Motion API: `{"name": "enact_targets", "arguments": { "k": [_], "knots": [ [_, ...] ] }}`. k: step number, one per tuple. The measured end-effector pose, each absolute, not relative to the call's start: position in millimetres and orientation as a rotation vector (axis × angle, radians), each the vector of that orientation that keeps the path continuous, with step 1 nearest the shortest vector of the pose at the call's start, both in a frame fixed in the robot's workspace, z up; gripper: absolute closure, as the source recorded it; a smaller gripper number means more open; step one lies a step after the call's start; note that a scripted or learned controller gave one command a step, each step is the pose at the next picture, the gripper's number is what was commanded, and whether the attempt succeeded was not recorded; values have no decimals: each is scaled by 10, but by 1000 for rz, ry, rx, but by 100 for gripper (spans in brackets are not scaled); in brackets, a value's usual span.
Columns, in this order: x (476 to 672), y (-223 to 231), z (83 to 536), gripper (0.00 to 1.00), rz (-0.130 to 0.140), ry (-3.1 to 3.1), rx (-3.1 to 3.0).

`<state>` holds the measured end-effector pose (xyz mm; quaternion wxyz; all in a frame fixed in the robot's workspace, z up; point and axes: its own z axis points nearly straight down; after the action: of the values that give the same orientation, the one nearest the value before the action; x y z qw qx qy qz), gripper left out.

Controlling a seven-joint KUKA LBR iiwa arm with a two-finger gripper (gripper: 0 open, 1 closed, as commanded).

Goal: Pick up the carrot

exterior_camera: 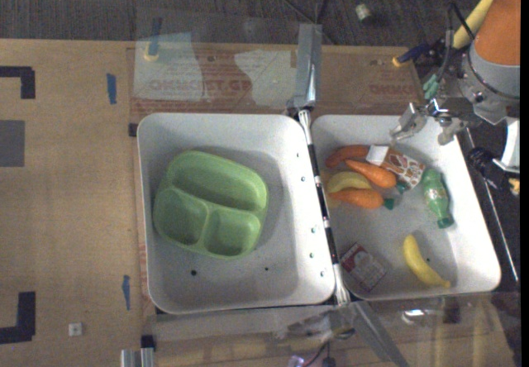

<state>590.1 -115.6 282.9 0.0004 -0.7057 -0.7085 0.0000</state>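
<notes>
Two white bins sit side by side on your bench, so take the right bin [483, 270] as your landmark for everything below. Left of it, touching along the shared rim, is the left bin [165, 274], which holds a green divided plate [212, 203]. The arm [500, 35] comes in above the right bin's far right corner, and its gripper [427, 120] hangs just over the far rim with the fingers spread apart and nothing between them.

Inside the right bin, toward its left wall and far end, you have a cluster of orange pieces. I judge the carrot [372, 173] to be the tapered one lying at a slant in the middle of that cluster. A second orange piece [358, 198] lies just nearer you, a third [345, 155] just beyond, and a small banana [349, 182] is wedged between them. A snack packet [402, 167] touches the carrot's right end, and a green bottle [436, 197] lies further right. A larger banana [422, 261] and a red-and-white packet [363, 265] lie toward the near rim.

You look to be at the approach step, nothing yet grasped. The next move calls for travel left and down into the bin, with the fingers turned across the carrot's width. Watch the crowding: the neighbours leave little room for the fingers.
</notes>
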Motion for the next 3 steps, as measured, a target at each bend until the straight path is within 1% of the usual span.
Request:
{"name": "enact_targets", "arguments": {
  "k": [1,2,3],
  "knots": [
    [5546,-984,1403,0,0,-2206,-2236],
    [5863,-978,887,0,-9,-2250,-2205],
    [5872,-1009,997,100,-11,-2247,-2214]
  ]
}}
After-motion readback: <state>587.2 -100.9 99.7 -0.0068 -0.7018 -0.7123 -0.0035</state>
